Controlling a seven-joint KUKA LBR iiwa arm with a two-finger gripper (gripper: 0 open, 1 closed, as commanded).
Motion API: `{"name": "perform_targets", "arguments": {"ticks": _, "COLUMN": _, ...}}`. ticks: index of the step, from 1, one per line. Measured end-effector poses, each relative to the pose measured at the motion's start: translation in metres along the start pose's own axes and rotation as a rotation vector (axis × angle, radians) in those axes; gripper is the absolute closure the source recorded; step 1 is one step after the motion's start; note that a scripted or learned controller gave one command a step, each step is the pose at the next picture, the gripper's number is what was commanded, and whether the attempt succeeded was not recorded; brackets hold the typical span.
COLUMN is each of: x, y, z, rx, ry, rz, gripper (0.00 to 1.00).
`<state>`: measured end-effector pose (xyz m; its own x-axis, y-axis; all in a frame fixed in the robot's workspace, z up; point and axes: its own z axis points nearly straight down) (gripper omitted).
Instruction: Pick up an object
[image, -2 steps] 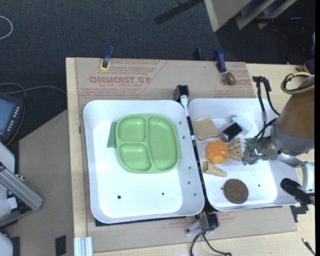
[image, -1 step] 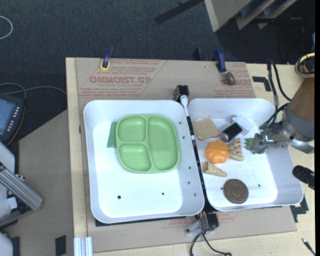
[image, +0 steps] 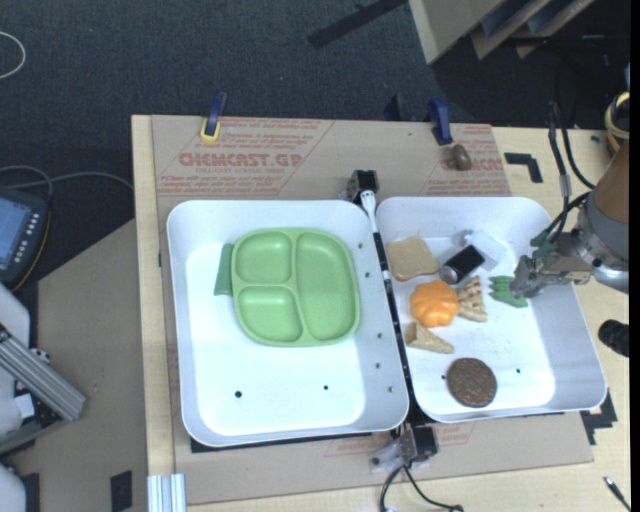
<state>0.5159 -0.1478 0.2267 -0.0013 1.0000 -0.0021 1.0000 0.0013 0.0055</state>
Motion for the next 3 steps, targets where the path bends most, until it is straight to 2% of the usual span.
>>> {"name": "perform_targets", "arguments": {"ticks": 2, "x": 0.108, "y": -0.018, "z": -0.01, "rx": 0.008, "ry": 0.005, "rz": -0.006, "gripper": 1.0}}
{"name": "perform_targets", "arguments": {"ticks": 3, "x": 0.106, "y": -0.021, "z": -0.007, "rx": 0.008, "ry": 0.003, "rz": 0.001, "gripper": 1.0}}
